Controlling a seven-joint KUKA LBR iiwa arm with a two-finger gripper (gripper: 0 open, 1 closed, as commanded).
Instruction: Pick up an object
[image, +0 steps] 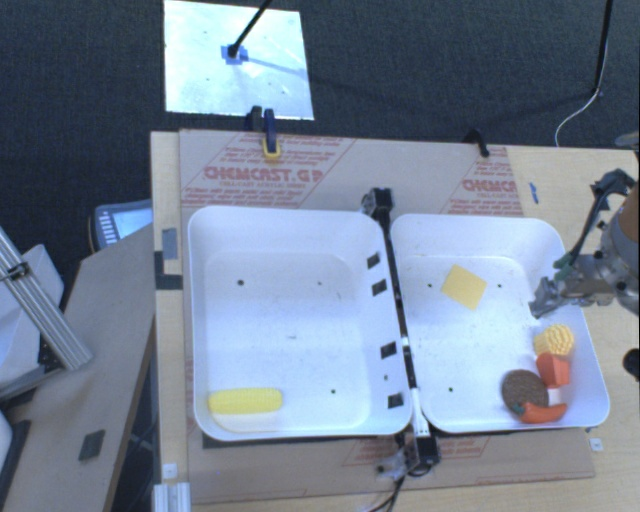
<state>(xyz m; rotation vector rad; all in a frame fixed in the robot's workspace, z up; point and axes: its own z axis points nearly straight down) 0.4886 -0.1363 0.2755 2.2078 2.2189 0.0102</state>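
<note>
The gripper (548, 298) hangs at the right rim of the right bin (480, 228), just above a cluster of toys in that bin's right front corner. The cluster holds a yellow corn piece (556, 340), a red-orange block (554, 370), a brown round cookie (521, 390) and an orange carrot (545, 412). A flat yellow square (463, 286) lies alone near the middle of the right bin, left of the gripper. In the left bin (270, 225), a long yellow piece (245, 401) rests at the front left corner.
A row of black clips (385, 320) runs along the seam between the two bins. The bins sit on a cardboard sheet (270, 170) on the bench. A metal plate (238, 60) lies on the dark floor behind.
</note>
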